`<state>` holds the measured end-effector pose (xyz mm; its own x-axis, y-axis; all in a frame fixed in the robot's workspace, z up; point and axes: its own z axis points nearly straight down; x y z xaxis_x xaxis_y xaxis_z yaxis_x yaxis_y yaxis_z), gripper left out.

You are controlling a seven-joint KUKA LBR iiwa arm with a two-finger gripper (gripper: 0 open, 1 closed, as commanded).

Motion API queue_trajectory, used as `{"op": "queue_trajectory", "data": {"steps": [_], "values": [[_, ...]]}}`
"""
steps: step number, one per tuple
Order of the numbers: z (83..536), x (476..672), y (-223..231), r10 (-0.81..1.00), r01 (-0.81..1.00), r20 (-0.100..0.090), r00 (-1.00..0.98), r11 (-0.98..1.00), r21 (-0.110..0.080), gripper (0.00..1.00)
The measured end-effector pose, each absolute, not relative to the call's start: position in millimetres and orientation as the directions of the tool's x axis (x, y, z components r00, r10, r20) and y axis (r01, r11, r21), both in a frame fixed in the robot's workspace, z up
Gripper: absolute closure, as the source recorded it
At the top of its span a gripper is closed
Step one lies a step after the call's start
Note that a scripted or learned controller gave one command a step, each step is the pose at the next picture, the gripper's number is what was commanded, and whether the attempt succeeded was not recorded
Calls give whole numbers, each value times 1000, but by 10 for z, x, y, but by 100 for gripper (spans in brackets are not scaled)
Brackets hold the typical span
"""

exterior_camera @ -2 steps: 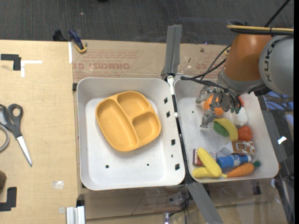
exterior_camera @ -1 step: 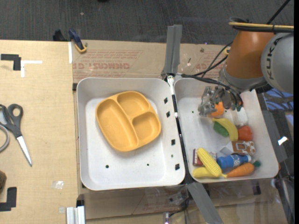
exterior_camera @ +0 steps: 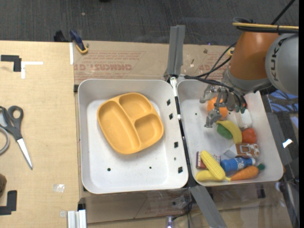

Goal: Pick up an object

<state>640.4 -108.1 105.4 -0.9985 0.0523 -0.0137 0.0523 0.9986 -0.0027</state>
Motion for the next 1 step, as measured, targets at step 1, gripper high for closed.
{"op": "queue_trajectory", "data": {"steps": [1], "values": [[1161,6420,-1082,51,51,-20,-999,999,-4,100]]}}
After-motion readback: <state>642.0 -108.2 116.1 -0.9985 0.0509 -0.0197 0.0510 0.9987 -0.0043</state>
